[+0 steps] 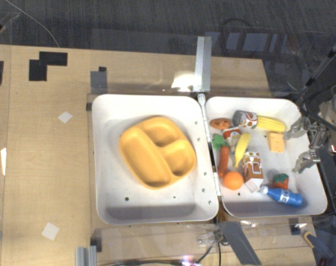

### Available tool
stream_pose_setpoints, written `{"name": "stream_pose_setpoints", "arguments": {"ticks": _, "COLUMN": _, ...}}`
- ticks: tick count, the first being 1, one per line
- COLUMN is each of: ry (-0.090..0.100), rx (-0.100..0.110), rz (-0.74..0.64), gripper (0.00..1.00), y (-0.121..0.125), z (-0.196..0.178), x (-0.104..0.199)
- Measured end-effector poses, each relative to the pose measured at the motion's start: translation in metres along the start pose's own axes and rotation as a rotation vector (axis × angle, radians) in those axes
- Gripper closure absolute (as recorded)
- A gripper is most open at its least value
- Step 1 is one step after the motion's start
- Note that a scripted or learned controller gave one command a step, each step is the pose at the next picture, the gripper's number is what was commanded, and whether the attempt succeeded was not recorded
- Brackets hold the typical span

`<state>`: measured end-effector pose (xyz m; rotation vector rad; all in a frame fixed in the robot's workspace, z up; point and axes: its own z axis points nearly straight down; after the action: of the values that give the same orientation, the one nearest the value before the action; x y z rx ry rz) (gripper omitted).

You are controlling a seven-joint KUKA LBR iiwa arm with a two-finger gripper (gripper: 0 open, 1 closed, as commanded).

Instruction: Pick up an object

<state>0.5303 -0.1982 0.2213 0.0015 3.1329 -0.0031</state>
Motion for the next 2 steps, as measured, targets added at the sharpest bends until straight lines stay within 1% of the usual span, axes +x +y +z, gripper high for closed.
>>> {"name": "stream_pose_setpoints", "arguments": {"ticks": 1, "ry": 0.006, "rx": -0.001, "rz": 0.287, "gripper": 0.00, "y": -0.005, "z": 0.088, "x": 0.004}}
{"name": "stream_pose_setpoints", "arguments": {"ticks": 2, "ry": -0.004, "rx": -0.002, "rz": 0.649, "gripper": 0.00, "y": 0.048, "z": 0.132, "x": -0.031}}
